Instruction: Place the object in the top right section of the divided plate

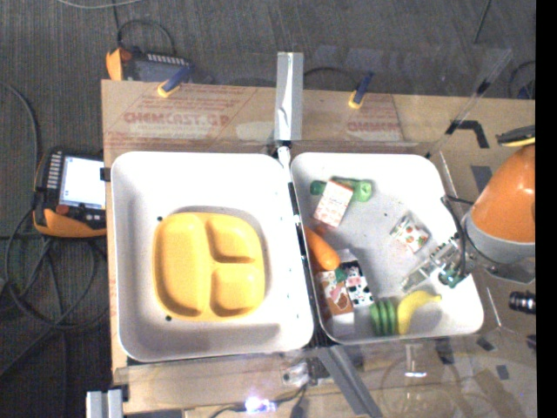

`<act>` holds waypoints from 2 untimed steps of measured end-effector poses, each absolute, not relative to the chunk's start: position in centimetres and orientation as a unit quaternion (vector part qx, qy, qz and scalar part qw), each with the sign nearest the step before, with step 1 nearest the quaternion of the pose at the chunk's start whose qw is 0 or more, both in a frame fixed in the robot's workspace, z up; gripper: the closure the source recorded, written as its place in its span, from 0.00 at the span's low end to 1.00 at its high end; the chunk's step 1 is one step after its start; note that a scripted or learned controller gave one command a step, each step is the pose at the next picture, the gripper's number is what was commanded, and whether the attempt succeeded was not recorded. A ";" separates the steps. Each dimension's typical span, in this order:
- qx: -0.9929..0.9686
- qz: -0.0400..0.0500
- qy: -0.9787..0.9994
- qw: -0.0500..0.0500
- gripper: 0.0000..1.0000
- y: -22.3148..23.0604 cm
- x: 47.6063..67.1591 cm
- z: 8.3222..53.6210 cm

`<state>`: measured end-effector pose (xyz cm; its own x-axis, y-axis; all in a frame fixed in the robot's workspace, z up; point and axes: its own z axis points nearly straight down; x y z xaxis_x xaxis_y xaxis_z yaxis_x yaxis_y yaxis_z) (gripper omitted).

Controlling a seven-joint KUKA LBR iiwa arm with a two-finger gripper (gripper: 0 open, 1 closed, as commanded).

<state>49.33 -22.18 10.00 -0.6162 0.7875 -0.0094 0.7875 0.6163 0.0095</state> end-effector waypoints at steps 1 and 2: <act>0.437 0.004 0.899 0.006 1.00 -21.9 49.4 10.8; 0.307 0.000 0.952 0.007 1.00 -22.3 49.0 9.2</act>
